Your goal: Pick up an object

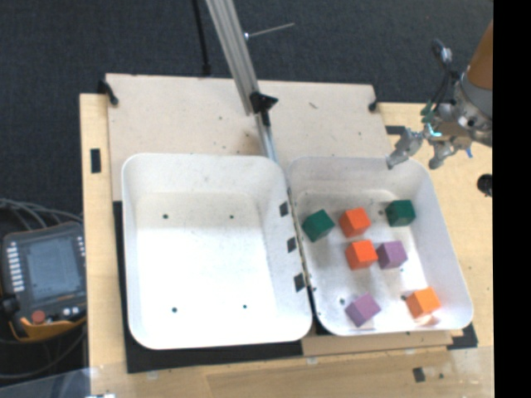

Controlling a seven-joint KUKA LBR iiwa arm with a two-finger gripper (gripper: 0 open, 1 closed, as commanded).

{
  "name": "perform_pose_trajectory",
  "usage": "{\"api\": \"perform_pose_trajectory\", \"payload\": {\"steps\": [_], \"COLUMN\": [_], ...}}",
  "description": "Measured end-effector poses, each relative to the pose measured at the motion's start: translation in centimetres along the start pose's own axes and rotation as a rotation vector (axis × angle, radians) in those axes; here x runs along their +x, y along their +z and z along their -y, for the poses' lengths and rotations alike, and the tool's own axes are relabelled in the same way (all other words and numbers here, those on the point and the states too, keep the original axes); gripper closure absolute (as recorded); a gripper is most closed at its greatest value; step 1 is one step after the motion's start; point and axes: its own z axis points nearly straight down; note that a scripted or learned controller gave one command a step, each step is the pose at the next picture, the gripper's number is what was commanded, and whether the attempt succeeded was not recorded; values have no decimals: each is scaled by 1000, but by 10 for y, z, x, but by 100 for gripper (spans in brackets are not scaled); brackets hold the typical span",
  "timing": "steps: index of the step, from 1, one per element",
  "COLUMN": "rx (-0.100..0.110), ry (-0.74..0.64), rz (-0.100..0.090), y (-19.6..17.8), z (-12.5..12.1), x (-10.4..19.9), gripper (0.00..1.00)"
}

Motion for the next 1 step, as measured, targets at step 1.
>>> {"api": "perform_pose_trajectory", "payload": {"steps": [1], "rx": [-4], "ry": [-3], "rz": [4], "y": [-4], "z": [-1], "x": [0], "gripper": [0]}}
